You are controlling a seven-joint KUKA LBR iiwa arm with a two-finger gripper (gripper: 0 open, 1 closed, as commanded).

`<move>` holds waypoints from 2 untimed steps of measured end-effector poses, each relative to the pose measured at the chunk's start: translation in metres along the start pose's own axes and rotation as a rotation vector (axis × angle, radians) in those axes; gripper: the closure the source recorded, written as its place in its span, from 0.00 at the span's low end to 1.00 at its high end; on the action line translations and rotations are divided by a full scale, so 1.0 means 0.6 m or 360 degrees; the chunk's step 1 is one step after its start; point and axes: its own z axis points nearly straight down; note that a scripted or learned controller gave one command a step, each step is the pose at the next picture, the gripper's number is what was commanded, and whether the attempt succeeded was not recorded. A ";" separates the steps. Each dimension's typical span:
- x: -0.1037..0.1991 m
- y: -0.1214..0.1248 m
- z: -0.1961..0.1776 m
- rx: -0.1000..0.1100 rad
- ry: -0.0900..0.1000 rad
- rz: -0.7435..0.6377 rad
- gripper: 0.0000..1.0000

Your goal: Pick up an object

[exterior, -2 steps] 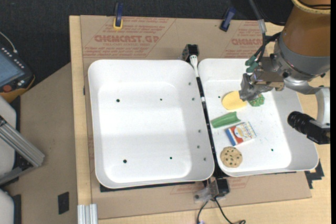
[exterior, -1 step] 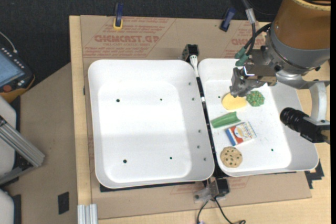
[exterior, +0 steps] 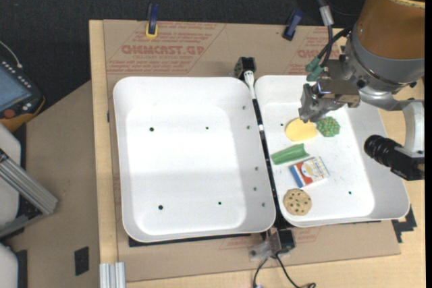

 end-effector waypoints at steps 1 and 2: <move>0.000 0.001 -0.017 -0.0004 -0.0001 -0.0001 1.00; 0.001 0.002 -0.034 -0.0008 -0.0002 -0.0002 1.00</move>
